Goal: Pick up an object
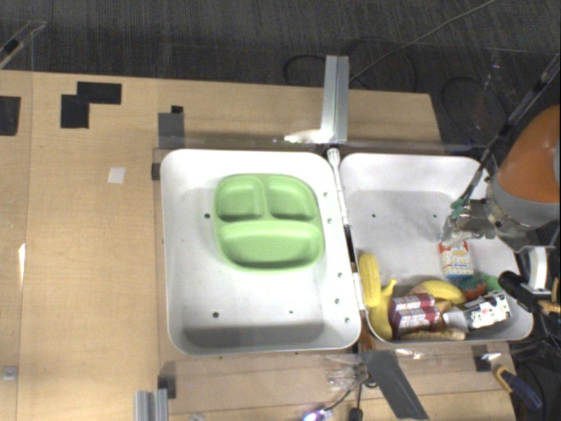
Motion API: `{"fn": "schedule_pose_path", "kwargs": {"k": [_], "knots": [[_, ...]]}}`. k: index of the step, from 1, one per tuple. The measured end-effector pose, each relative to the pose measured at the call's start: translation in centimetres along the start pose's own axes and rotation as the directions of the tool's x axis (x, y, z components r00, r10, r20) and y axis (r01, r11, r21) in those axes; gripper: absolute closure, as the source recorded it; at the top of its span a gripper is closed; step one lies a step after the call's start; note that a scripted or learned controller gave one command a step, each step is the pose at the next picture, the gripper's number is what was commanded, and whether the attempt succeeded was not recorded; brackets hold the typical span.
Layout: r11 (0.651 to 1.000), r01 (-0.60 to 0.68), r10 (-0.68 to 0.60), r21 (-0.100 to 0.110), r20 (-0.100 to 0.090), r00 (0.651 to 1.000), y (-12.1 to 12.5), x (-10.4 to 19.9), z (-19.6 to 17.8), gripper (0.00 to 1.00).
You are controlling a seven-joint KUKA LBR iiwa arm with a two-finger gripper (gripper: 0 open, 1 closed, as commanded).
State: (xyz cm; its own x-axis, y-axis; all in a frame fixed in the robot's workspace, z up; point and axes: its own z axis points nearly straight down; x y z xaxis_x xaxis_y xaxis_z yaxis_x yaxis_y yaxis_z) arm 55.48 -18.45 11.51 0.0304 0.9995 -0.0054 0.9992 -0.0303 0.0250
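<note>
My gripper [459,224] hangs over the right side of the right bin [394,191], with the orange band of the arm [533,167] behind it. Directly below its tip lies a small white and red carton [455,259]; whether they touch I cannot tell. Along the bin's front edge lie a yellow banana [370,281], a second banana [438,290], a dark red packet [415,312], a white and black box [487,312] and a small green piece [478,281].
In the left bin [175,261] rests a green divided plate [267,219]. A metal post [336,95] rises behind the wall between the bins. Cables run over the dark floor at the back right.
</note>
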Motion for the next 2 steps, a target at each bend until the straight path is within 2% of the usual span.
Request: {"fn": "schedule_pose_path", "kwargs": {"k": [1,2], "knots": [[1.0,0.0,0.0,0.0,0.0,1.0,0.0,0.0,0.0,0.0],[1.0,0.021,-0.021,0.011,-0.005,1.0,-2.5,-2.0,2.4,0.0]]}}
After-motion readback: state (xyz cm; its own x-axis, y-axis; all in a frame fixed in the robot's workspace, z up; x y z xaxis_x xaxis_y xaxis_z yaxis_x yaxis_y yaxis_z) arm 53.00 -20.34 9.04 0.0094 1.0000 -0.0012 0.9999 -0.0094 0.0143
